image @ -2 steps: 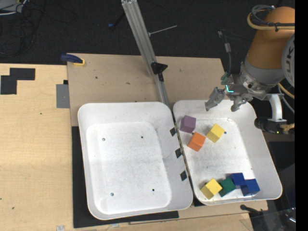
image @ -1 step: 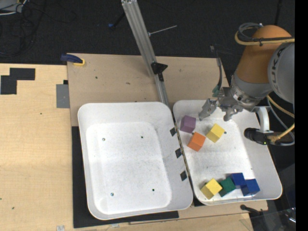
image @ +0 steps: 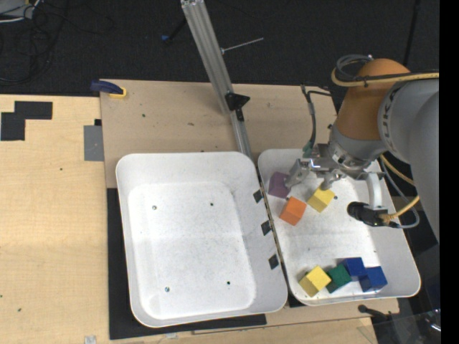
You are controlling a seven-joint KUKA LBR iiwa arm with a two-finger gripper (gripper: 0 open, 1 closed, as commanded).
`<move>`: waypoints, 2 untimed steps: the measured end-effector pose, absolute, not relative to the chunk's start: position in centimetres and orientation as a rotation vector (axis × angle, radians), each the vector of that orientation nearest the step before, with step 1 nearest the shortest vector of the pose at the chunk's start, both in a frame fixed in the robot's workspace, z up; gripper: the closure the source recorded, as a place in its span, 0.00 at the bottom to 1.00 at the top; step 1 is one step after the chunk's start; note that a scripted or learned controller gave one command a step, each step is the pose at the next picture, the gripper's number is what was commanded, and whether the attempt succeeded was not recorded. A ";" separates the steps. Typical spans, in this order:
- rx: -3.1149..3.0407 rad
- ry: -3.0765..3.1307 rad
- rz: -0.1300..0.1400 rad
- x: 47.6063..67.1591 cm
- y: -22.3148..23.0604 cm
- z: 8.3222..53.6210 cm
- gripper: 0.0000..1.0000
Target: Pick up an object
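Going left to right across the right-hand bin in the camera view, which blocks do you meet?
Purple block → orange block → yellow block near the front rim → yellow block under the pincer → green block → two blue blocks, too close together to order.

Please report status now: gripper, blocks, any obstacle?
Gripper open, low in right bin, holding nothing. Purple block, orange block, yellow block close around it. No obstacle seen.
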State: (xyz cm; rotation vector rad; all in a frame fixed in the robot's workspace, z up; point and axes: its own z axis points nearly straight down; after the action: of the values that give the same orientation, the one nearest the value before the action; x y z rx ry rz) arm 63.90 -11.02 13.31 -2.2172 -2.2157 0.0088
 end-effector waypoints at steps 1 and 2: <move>-2.233 -2.226 -0.011 64.4 -11.2 13.3 0.00; -2.237 -2.219 -0.010 64.3 -11.4 14.1 1.00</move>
State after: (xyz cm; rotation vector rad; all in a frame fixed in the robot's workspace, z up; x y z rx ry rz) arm 64.32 -11.35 14.08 -2.2373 -2.2189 -0.0103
